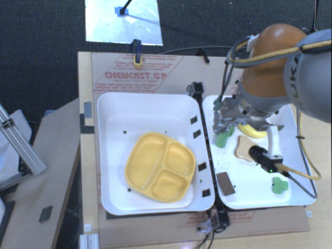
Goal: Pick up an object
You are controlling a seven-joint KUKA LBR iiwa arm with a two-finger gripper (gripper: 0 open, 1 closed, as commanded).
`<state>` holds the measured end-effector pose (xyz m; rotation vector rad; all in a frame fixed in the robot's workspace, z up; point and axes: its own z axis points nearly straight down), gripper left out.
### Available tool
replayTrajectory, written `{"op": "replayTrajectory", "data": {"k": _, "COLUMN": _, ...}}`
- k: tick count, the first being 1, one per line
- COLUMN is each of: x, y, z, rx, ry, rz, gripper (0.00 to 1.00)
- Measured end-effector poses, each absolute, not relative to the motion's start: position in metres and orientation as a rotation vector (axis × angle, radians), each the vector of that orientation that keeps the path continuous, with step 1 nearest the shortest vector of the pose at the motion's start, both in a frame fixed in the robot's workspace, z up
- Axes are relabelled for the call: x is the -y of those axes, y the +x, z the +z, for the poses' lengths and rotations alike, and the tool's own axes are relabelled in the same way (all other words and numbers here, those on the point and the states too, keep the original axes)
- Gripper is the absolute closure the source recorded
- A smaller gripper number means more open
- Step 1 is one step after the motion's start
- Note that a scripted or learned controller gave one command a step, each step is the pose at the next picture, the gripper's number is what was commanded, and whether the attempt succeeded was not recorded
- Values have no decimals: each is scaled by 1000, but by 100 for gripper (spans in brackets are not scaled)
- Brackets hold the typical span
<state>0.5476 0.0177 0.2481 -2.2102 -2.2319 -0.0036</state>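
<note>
**Gripper low over the green piece in the right bin**

We see the gripper down in the near-left part of the right bin, hanging from the grey arm that reaches in from the right. Directly under its tip lies a green piece, stubby and smooth like moulded plastic. We judge this to be the thing being tried for, since the tool is lined up over it and over nothing else. Whether the gripper is apart, together or clamped on the piece we cannot tell, because the metal of the wrist hides the tip from this slant. We do not count the piece as held.

The other things in that bin look like toy food, scattered loosely, as they would be for random picking. A yellow banana, curved and glossy, lies just beside the gripper toward the arm. A pale slice of toast, flat with a browner edge, sits near it. A brown block, thin and rectangular, rests near the bin's front-left corner. A small green knobbly thing lies well apart at the front right (too small to name).

The left bin holds a yellow divided plate with three shallow compartments and rounded corners. It lies flat and well apart from the gripper. Both bins are shallow, white and smooth-walled, which keeps loose items from sliding off the bench.
</note>
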Motion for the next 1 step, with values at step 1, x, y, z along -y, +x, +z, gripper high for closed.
{"op": "replayTrajectory", "data": {"k": 1, "x": -71, "y": 534, "z": 232, "rx": 2231, "ry": -2210, "rz": -2, "gripper": 100}}
